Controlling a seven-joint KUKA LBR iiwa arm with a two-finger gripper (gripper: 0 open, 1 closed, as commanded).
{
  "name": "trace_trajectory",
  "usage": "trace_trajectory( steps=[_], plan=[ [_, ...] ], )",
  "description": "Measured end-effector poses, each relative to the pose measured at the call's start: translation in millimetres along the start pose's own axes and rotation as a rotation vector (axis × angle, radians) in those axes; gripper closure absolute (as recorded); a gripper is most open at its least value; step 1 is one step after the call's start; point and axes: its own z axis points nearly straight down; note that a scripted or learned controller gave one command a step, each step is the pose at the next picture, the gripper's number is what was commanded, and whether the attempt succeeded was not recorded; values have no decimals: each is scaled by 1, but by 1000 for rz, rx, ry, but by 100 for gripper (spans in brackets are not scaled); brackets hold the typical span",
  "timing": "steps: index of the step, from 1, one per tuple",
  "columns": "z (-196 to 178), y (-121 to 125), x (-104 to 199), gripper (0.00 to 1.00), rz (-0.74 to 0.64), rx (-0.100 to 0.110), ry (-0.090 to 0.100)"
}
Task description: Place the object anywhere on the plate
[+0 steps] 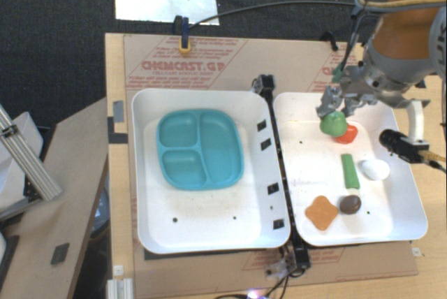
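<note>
A teal plate (200,149) with three compartments lies in the left white bin (150,221). In the right white bin (307,158), near its far edge, sits a round green object (334,125) touching a red-orange object (349,135). My gripper (339,111) hangs directly over the green object, its tips right at the object's top. Whether the green object rests on the bin floor or is lifted is unclear from this angle.
Nearer the front of the right bin lie a green block (350,171), a white rounded object (375,169), a brown ball (350,205) and an orange flat piece (321,212). A black divider (272,151) runs between the bins. A black fixture (399,143) juts in at the right.
</note>
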Motion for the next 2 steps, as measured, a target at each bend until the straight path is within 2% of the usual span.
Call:
trace_trajectory(
  steps=[1, 2],
  plan=[
    [24, 2, 49, 100, 0, 3, 0],
    [36, 2, 110, 100, -1, 3, 1]
  ],
)
